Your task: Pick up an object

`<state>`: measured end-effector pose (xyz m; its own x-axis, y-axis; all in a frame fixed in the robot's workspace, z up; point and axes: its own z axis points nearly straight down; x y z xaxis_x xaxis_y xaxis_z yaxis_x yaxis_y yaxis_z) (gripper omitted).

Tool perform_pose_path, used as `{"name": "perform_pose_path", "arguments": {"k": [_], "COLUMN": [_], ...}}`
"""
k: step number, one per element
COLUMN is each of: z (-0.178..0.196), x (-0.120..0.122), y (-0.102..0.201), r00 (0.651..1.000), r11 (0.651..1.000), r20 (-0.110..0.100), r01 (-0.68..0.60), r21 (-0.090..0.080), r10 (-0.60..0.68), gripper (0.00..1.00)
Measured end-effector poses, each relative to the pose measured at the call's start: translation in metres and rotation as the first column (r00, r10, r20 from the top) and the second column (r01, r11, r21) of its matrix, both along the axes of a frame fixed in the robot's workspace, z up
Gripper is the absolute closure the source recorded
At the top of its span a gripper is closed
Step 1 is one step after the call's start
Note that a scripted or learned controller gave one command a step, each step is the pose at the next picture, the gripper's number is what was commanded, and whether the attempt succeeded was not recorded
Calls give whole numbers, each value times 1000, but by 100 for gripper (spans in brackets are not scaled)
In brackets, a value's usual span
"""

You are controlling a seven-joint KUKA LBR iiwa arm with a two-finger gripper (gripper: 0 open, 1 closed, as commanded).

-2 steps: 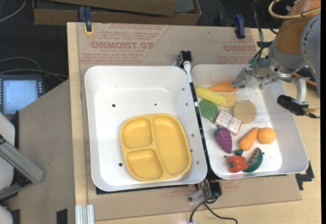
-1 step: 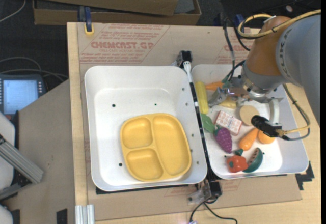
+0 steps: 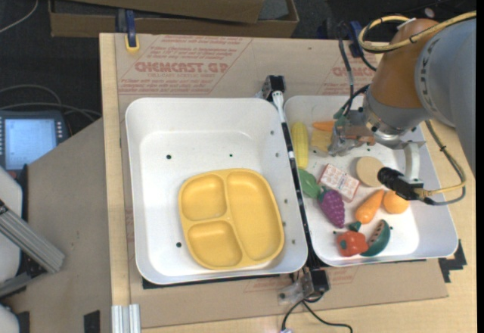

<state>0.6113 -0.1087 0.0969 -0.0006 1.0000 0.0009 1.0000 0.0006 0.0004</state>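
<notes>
The grey arm with the orange band reaches in from the right and hangs low over the right-hand shallow white bin. Its hand sits over the far-left part of that bin, and whether it is open or closed I cannot tell from this angle; the metal parts blur together.

Look at what lies under it. A small orange piece peeks out right at the hand's far-left side, and a long yellow corn cob toy lies just beside it to the left, against the bin's left wall, its long axis running from the far side toward the near side. Those two are the closest candidates; nothing visibly sits in the hand yet.

Further toward the near edge there is more choice: a white and pink printed packet, a round beige disc, a purple bunch of grapes, a green leafy piece, an orange carrot-like toy, a round orange fruit, a red tomato toy and a watermelon slice.

The left white bin carries a yellow three-compartment plastic tray, nothing in it.

My read: the grasp is just being set up, and the corn, lying left of the hand, would need a close across its narrow width.
</notes>
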Motion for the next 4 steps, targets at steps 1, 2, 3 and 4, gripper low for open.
{"name": "perform_pose_path", "arguments": {"k": [1, 2, 3, 4], "z": [-1, 4, -13, -2], "x": [0, -78, -135, -131], "y": [0, 14, 16, 16], "r00": [1000, 1000, 1000, 1000], "r11": [1000, 1000, 1000, 1000], "r20": [-1, -9, -8, 1], "r01": [1, 3, 3, 3], "r21": [0, 2, 2, -2], "r10": [-1, -3, -3, -3], "gripper": [0, 0, 0, 100]}}
